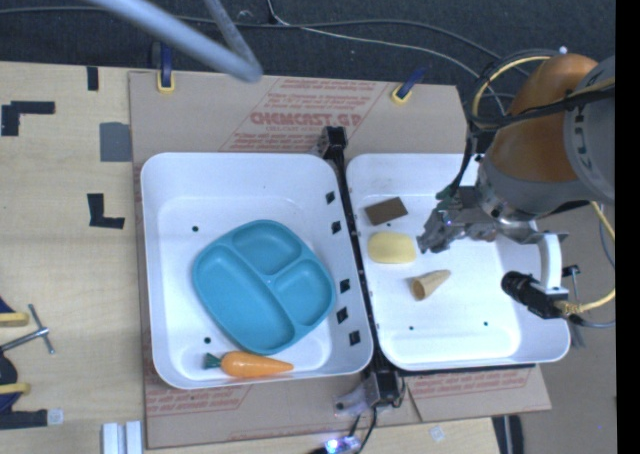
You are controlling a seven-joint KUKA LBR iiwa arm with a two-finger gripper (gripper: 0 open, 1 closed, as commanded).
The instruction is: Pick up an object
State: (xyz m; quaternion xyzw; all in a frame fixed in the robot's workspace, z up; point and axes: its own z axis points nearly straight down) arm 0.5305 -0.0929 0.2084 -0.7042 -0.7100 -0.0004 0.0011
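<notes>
A toy carrot (pixel 250 365) lies along the near wall of the left bin (pixel 160 242), beside a blue divided plate (pixel 262 284). In the right bin (pixel 480 347), a pale yellow block (pixel 392 247) sits just left of the gripper (pixel 438 232), a brown piece (pixel 385 210) behind it and a tan cone (pixel 430 284) nearer. The arm reaches in from the right, wrist bent down over the bin; whether the gripper is apart or together cannot be told
</notes>
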